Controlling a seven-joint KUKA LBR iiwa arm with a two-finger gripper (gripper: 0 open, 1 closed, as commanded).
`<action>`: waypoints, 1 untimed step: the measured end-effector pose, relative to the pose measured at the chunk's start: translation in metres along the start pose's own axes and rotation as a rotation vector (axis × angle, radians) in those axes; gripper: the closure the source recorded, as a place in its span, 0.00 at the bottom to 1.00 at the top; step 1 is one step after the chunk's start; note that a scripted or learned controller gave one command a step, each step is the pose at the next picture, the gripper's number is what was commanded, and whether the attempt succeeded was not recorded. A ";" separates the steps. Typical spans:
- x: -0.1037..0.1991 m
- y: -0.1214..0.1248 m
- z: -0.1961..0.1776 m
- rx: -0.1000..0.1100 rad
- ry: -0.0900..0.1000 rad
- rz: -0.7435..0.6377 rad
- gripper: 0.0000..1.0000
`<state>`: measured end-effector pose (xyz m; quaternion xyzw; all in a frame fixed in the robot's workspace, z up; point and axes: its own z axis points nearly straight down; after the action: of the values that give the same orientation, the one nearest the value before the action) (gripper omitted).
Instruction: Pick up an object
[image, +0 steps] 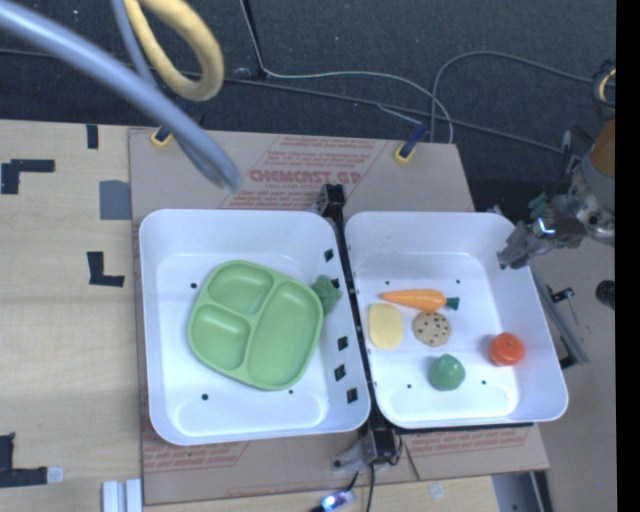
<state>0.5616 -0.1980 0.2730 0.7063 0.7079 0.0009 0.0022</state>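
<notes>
The right bin (400, 235) holds an orange carrot (414, 298), a pale yellow piece (385, 326), a speckled cookie (432, 328), a green round item (447, 372) and an orange-red tomato-like piece (507, 348). My gripper (522, 246) hangs at the right bin's upper right rim, above and right of the carrot, apart from all the objects. Nothing shows between its fingers.
The left bin (170, 240) carries a green divided plate (257, 324), with a small dark green piece (326, 291) at the plate's right edge. Clips run along the divider between the bins. Cables and a yellow hose (185, 45) lie beyond the bench's far edge.
</notes>
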 end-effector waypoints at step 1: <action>0.046 0.004 0.017 0.006 0.002 -0.003 1.00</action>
<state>0.5657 -0.1518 0.2561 0.7054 0.7088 -0.0003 -0.0008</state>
